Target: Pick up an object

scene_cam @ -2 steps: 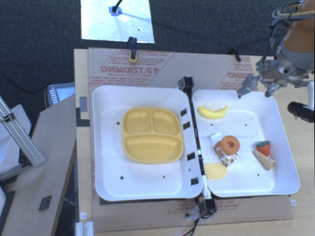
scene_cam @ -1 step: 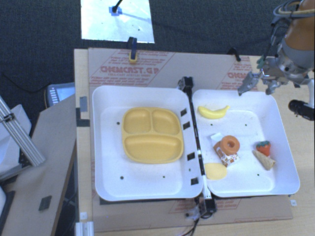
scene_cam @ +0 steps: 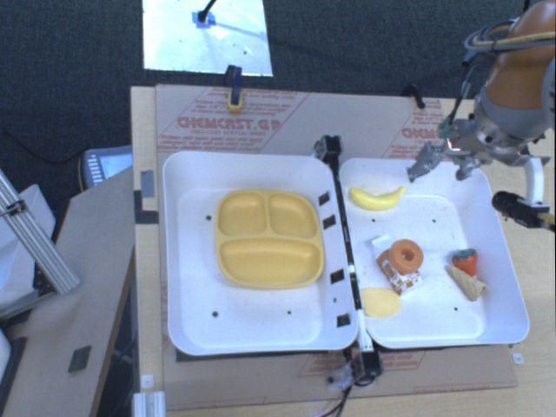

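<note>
a: gripper [scene_cam: 445, 161] hangs over the right bin's [scene_cam: 499, 315] far rim, fingers spread, holding nothing.

b: nearest target is the banana [scene_cam: 376, 198] just below; being curved and low, it may slip the fingers.

Count on my table [scene_cam: 148, 233]: two white bins, the left bin [scene_cam: 187, 320] and the right bin [scene_cam: 495, 320], set side by side. The left bin holds one item, a single yellow divided plate [scene_cam: 268, 237] with three compartments. The right bin holds five items: one banana [scene_cam: 376, 198], one orange donut [scene_cam: 405, 255], one small printed box [scene_cam: 396, 274] under it, one pale yellow disc [scene_cam: 380, 302] and one carrot-like piece [scene_cam: 467, 261] beside a tan wedge [scene_cam: 467, 284].
</note>
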`<action>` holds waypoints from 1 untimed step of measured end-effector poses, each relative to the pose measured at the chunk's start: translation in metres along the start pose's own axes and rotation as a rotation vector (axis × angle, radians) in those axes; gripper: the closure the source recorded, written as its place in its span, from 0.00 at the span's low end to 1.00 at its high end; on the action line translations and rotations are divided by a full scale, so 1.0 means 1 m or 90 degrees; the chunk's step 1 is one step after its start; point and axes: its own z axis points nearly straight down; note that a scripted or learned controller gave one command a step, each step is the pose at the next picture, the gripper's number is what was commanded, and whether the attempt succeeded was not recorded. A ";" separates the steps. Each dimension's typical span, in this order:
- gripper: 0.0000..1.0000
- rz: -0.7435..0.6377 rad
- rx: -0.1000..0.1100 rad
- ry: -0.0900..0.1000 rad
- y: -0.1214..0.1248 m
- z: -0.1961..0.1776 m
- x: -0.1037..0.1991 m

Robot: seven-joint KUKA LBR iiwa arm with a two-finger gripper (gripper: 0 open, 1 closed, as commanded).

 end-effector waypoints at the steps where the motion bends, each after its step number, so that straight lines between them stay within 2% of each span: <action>1: 0.00 0.001 0.001 0.001 -0.006 0.060 0.005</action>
